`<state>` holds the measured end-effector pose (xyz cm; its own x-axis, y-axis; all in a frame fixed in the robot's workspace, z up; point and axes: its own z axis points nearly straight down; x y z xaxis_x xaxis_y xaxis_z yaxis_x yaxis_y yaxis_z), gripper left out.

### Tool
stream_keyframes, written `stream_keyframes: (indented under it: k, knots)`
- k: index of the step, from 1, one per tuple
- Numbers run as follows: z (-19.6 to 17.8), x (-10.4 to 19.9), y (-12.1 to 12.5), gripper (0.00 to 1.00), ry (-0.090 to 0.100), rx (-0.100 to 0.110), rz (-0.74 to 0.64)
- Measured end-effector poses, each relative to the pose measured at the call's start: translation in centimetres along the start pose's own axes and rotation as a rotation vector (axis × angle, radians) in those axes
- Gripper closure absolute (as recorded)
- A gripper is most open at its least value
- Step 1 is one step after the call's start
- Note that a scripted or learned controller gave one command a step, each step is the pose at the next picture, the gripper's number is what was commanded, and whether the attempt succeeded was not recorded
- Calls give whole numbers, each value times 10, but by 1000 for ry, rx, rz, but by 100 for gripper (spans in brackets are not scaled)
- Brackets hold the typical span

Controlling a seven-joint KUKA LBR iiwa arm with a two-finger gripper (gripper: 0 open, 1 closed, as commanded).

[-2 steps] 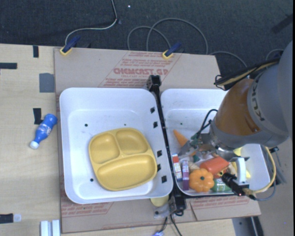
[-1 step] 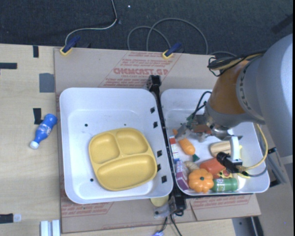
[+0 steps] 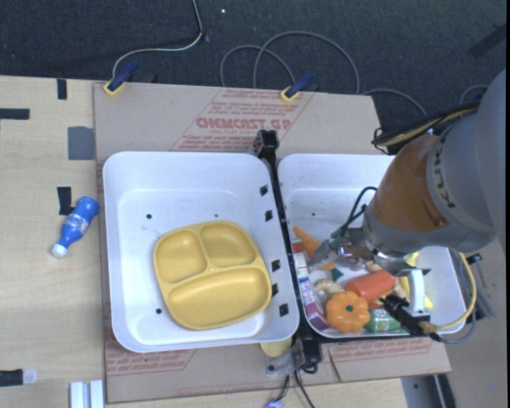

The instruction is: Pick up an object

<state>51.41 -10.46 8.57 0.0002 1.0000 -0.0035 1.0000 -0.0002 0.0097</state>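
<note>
On the worktop (image 3: 25,228) at our far left lies a small blue bottle (image 3: 75,225) with a white cap. Red print on the cardboard sheet (image 3: 238,121) seems to read "CHEMCAST GP". The left bin (image 3: 123,177) holds a yellow divided plate (image 3: 211,274). In the right bin (image 3: 323,172) we see a small orange pumpkin (image 3: 348,311) beside a carrot-like piece (image 3: 376,284) among other toys. The arm (image 3: 425,198) bends down over them; its pincer (image 3: 338,249) hangs low, and we cannot tell its grip.
</note>
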Motion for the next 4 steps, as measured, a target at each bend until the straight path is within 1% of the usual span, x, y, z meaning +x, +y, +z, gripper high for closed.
stream_keyframes:
  k: [1,2,3,4]
  knots:
    - [1,-20,28,0,10,14,-4]
    - [2,7,63,0,-1,9,-3]
    - [0,5,20,0,0,0,-1]
    - [2,7,106,0,1,6,-4]
